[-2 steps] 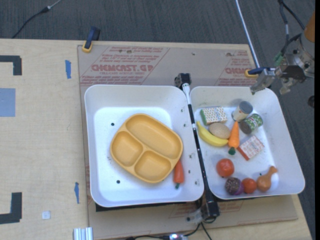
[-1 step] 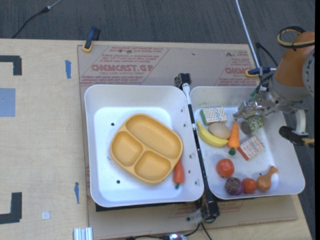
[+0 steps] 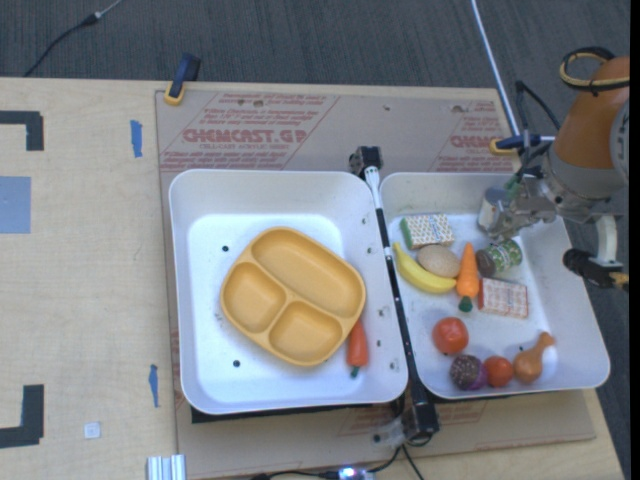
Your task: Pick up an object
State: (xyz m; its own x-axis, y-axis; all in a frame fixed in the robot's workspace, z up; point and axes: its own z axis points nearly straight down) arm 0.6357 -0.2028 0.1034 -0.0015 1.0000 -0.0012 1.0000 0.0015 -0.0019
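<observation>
Arm's gripper [image 3: 508,230] low in the right bin [image 3: 580,313], above a small green can [image 3: 501,257]; jaws' state cannot be told. Crowding by the carrot [image 3: 467,271] and cracker box [image 3: 504,298] risks a deflected, failed grasp.

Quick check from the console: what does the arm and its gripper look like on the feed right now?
The arm has an orange band above a grey wrist section, with yellow and black cables looping over it. The gripper is a compact grey metal assembly.
</observation>
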